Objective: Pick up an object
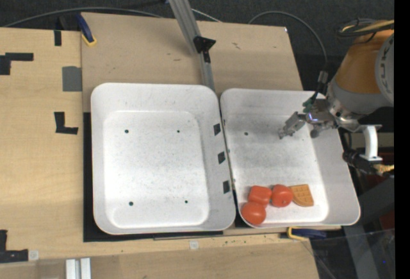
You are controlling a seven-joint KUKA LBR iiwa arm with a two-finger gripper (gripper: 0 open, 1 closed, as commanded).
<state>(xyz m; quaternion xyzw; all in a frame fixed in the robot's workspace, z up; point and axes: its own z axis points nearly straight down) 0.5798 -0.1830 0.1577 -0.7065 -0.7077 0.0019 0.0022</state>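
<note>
Risk lies mostly in the crowding: three red tomato-like pieces [264,201] and an orange cracker-like piece [302,195] sit touching one another in the near corner of the right bin [269,149], so a descent could nudge them into the wall or catch two at once. The reds look rounded and glossy, likely to slip. The gripper [300,122] hovers well apart, seemingly open and empty.

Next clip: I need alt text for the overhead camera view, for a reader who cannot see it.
The gripper hovers over the upper part of the right bin, well apart from three red objects and an orange cracker-like piece clustered near that bin's lower edge. The left bin sits beside it on the wooden bench.
</note>
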